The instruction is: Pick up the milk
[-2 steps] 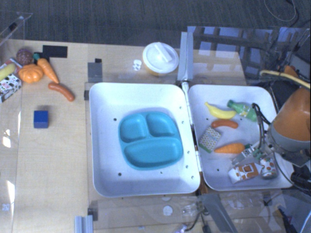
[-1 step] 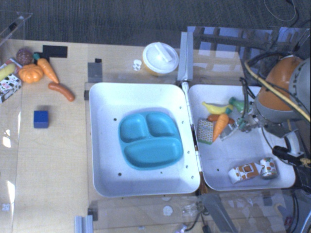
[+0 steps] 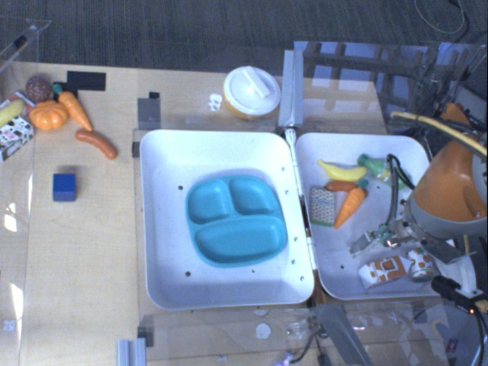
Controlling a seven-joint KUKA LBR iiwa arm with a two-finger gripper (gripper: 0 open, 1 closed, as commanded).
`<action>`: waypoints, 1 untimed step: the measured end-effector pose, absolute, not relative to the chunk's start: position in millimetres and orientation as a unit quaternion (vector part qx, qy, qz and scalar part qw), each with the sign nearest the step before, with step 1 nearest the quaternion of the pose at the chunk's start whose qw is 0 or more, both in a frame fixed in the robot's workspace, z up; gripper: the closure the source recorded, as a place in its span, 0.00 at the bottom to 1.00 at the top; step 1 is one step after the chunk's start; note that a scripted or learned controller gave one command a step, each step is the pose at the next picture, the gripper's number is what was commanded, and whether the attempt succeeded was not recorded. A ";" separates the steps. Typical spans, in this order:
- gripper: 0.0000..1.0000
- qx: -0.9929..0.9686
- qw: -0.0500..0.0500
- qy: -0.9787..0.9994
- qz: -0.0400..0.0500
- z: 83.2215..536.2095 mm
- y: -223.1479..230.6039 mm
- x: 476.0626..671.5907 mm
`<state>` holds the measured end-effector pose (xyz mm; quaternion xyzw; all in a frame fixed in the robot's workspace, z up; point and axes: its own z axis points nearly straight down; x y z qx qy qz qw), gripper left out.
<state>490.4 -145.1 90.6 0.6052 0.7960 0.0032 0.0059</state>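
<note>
The milk [image 3: 395, 268], a small white carton with brown and orange print, lies on its side on the floor of the right bin [image 3: 335, 280], near that bin's front wall and toward its right corner. Its long axis runs roughly left to right across the view, rising slightly toward the right, so the left end sits a little nearer the front rim than the right end. Which end is the top of the carton cannot be told.

The gripper [image 3: 379, 239] hangs just above and to the left of the carton, at the end of the arm [image 3: 450, 185] that reaches in from the right. Its metal fingers appear set apart with nothing between them, and the carton lies just beside them, not within their span.

Further back in the same bin lie a banana [image 3: 342, 171], a carrot [image 3: 349, 206], a small green-and-grey sponge [image 3: 322, 207] and a green item [image 3: 375, 165]. The left bin [image 3: 164, 204] holds a blue divided plate [image 3: 237, 218]. On the worktop [image 3: 84, 235] to the left sit a blue block [image 3: 65, 187] and several toy foods, and a white lidded cup [image 3: 252, 91] stands behind the bins.
</note>
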 end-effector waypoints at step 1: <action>0.00 0.655 0.001 0.756 0.000 178.5 -205.7 521.6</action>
